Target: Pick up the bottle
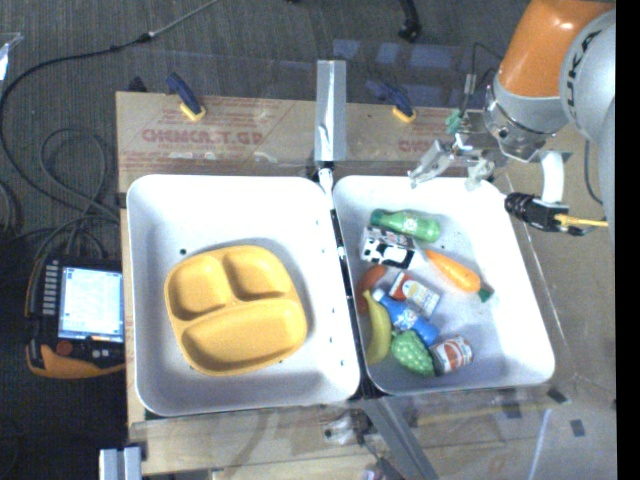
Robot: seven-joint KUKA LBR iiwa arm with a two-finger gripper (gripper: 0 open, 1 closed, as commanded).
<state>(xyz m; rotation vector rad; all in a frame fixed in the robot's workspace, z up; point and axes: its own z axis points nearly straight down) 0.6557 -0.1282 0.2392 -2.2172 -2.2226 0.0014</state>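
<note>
A grey robot arm (590, 48) with a glossy orange band holds its metal gripper (450, 163) above the far rim of the right bin (525, 298), fingers spread wide with nothing between them. 2 shallow white plastic bins sit side by side on a cardboard-topped bench (230, 133).

The green bottle (405, 225), smooth with a white label, lies on its side near the far edge of the right bin, just short of the gripper. Touching it on the near side is 1 black-and-white carton (385, 251). Along the bin's right side lies 1 tapered orange carrot (455, 271). Toward the near edge huddle 1 curved yellow banana (378, 330), 1 blue-and-white pouch (410, 318), 1 red-and-white packet (415, 293), 1 bumpy green toy fruit (412, 353) and 1 small can (455, 355).

The left bin (150, 368) carries 1 glossy yellow tray (238, 306) with 3 rounded compartments, set near its middle.

2 blue clamps (185, 96) grip the bench's far edge.
</note>
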